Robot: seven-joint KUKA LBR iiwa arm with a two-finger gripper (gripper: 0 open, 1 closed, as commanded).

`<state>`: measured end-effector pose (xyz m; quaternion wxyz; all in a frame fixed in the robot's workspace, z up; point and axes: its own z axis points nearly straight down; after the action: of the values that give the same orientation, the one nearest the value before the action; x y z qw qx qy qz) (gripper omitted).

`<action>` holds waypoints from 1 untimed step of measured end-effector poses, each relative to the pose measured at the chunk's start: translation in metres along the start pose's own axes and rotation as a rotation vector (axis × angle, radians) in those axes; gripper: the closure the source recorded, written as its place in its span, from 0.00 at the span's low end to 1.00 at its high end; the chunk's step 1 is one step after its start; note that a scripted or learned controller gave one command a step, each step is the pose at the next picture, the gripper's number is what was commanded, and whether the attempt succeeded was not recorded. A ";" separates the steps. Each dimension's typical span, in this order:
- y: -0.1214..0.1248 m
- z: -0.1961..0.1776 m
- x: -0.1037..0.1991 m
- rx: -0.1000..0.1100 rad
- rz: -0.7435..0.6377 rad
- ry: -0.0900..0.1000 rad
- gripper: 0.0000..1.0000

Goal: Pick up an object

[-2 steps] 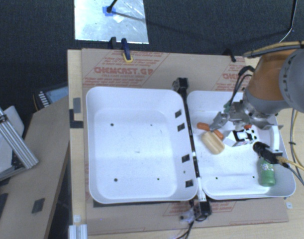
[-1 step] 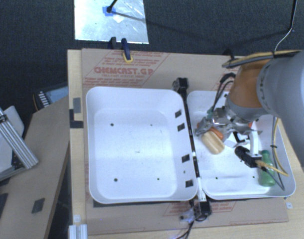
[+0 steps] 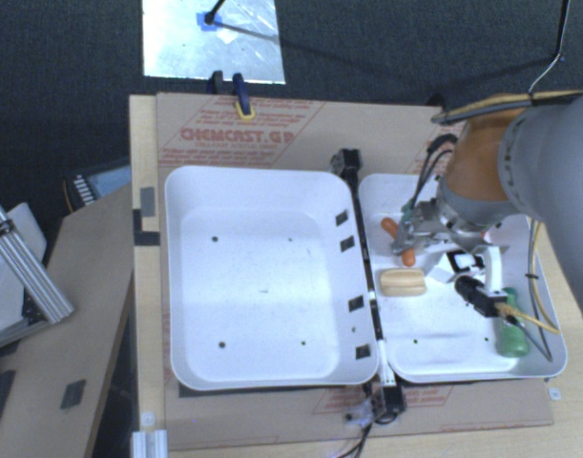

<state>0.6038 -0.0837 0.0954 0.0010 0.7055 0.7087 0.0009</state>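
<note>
The arm (image 3: 549,151) comes in from 3 o'clock and bends down over the right bin (image 3: 444,343). Its orange band (image 3: 477,160) sits at about 1 o'clock of that bin. The end effector (image 3: 415,237) hangs low over the bin's 10 o'clock part, near the wall it shares with the left bin (image 3: 262,294). From this slant I cannot tell whether it is open or closed, nor whether it has hold of anything.

The things to pick lie in the right bin. A tan bun (image 3: 402,281) lies flat at the bin's 9 o'clock, its long side across the view. It is at 6 o'clock of the end effector and apart from it. An upper orange piece (image 3: 390,225) lies at 9 o'clock of the end effector, just beside it. A lower orange piece (image 3: 407,256) lies between the end effector and the bun, close under the end effector; whether they touch cannot be told. A green thing (image 3: 510,340) lies at the bin's 4 o'clock, near the outer wall and well apart from the bun.

Both bins rest on a cardboard sheet (image 3: 234,132) with red lettering, which lies on the bench (image 3: 146,284). A blue and yellow clamp (image 3: 241,98) grips the cardboard's edge at 12 o'clock of the left bin. A shiny sheet (image 3: 213,22) lies beyond the clamp.
</note>
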 end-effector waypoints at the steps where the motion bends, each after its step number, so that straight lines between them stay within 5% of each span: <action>1: 0.001 -0.095 0.081 -0.008 -0.008 0.004 1.00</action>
<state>0.6043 -0.0026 0.1907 0.0024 0.7026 0.7116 0.0053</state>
